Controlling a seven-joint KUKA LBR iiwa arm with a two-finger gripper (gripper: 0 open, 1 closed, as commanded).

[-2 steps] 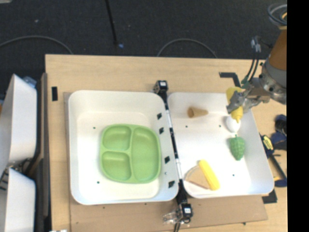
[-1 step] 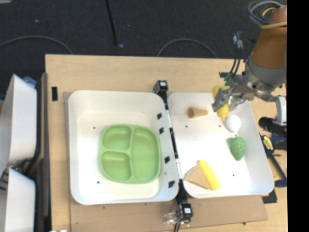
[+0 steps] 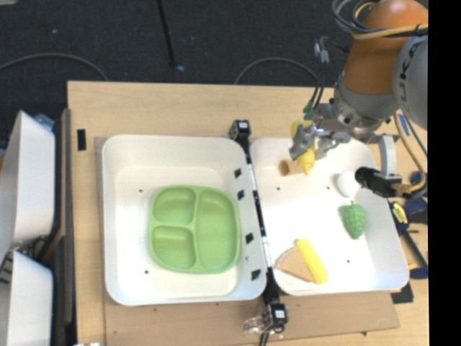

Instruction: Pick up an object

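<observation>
1. Reaching in from the right, the grey arm [image 3: 374, 85] with its orange band [image 3: 389, 24] is seen above the far part of the right bin [image 3: 317, 207].
2. The gripper [image 3: 308, 150] is placed over that bin's far left corner and is pointed down at a small yellow object [image 3: 307, 161].
3. The yellow object is seen right at the gripper's tip and is partly covered by it. Whether it is gripped cannot be told, nor whether the gripper is spread or closed.
4. A small tan piece [image 3: 285, 167] is found on the bin floor just beside the yellow object, on its left.
5. A white rounded object [image 3: 346, 183] is seen near the right bin's right wall. A green bumpy object [image 3: 354, 220] is laid nearer the camera, close to it but apart.
6. At the near edge of the right bin, a yellow oblong piece [image 3: 311, 259] is laid across a tan wedge [image 3: 288, 267] and is touching it.
7. The left bin [image 3: 130, 164] is occupied by a light green plate [image 3: 194, 228], divided into three compartments and laid flat near the middle.
8. Both bins are set edge to edge on a pale wooden bench [image 3: 158, 107]. One black clip [image 3: 240, 129] is fixed at the far end of the seam between them, and another [image 3: 276, 313] at the near end.
9. Markings on the clips and the objects are too small to be read.
</observation>
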